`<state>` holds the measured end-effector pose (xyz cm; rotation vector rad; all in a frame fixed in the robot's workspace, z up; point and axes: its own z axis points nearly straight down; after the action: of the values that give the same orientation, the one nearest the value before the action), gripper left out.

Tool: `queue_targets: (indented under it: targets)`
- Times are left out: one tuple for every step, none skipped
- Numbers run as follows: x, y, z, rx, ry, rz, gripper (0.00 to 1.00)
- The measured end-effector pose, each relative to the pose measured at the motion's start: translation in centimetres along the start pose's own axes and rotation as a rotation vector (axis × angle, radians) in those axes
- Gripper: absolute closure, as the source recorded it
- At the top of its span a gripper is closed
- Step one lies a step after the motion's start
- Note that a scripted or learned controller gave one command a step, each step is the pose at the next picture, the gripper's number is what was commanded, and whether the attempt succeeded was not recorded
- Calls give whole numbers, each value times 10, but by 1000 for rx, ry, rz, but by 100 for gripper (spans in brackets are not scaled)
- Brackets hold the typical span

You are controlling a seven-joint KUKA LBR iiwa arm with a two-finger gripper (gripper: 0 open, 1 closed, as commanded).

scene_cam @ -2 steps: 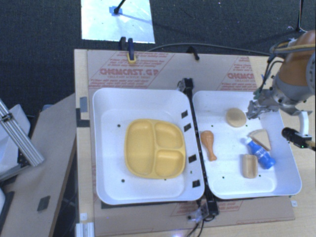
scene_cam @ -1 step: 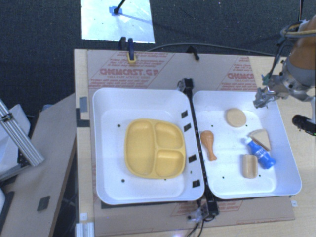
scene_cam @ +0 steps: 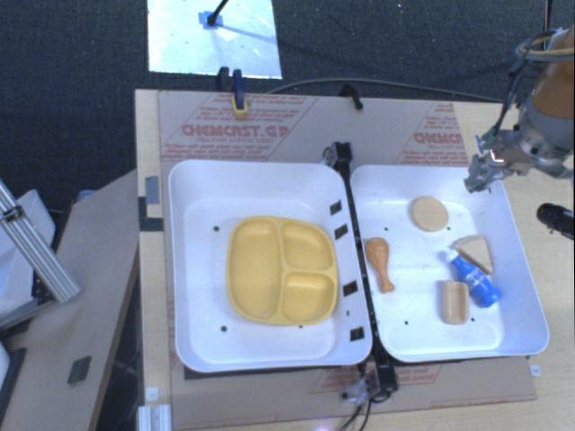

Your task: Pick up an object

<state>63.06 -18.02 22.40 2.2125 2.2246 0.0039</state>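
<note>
A: Hovering at the far right corner of the right bin (scene_cam: 517,241), the claw (scene_cam: 482,176) sits over the rim, apart from every object. Can you read its fingers?

B: No, I cannot tell whether it is wide or narrow; it is small and blurred there. Nothing shows between its tips.

A: So nothing is picked yet. What could it go for?

B: 5 things lie in that bin. The round tan disc (scene_cam: 430,214) is nearest the claw, lying flat. The drumstick (scene_cam: 379,263) lies near the divider between the 2 bins. The blue bottle (scene_cam: 473,280) lies on its side, touching the tan wedge (scene_cam: 475,252), with the small tan block (scene_cam: 454,302) just beside it.

A: And the left bin (scene_cam: 198,196)?

B: It holds 1 yellow divided plate (scene_cam: 280,269), flat and broad. I judge that a poor pick for 2 fingers, since only its thin rim offers a hold.

A: Which would handle best?

B: The drumstick, I think. It looks like a light, stiff toy and it lies well apart from the rest. Closing across the narrow shaft should seat it, though smooth plastic may slip.

A: The disc?

B: Light as well, probably, but flat on the floor. The fingers would have to straddle its edge and could skid off.

A: The bottle?

B: Crowded; the wedge touching it could get nudged or pinched along with it.
</note>
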Motion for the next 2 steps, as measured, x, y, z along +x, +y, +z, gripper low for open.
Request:
queue_targets:
  targets:
    - [45, -1, -6, 2, 2, -3, 100]
    - [103, -2, -15, 2, 4, -5, 100]
